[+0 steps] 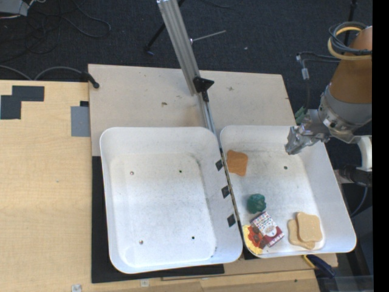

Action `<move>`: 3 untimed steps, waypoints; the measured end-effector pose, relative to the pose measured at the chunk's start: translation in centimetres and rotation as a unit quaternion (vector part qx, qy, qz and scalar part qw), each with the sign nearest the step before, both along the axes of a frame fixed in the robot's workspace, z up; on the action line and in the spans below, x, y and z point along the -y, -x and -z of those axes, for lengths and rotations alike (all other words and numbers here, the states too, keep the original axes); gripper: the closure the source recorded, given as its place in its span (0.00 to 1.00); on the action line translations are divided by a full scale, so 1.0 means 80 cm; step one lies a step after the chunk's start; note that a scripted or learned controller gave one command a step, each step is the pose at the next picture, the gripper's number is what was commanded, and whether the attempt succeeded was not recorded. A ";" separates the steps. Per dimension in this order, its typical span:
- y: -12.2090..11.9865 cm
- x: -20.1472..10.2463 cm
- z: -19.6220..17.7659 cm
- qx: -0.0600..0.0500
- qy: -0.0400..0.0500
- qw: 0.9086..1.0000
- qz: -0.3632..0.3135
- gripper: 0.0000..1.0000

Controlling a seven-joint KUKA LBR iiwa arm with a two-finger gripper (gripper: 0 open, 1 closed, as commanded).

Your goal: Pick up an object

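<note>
Camera view is showing the right bin (337,190) with much open floor in its upper half. The gripper (294,143) is hanging over the bin's upper right part; I cannot tell its state, as it is small and blurred. An orange sponge (237,162) is lying near the divider (222,172), apart from the gripper.

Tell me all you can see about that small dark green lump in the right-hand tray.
The small dark green rounded lump looks soft and matte, maybe foam or rubber, with an uneven, slightly crumpled outline. It lies on the floor of the shallow white right-hand bin, near its left wall. It sits just above the red-and-white printed packet, close to it; whether they touch is unclear.
</note>
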State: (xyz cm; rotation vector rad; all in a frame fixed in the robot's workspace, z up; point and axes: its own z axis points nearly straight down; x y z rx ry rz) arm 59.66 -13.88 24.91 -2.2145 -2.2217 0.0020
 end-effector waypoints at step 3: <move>0.035 -0.176 0.017 -0.001 0.000 1.000 0.000 1.00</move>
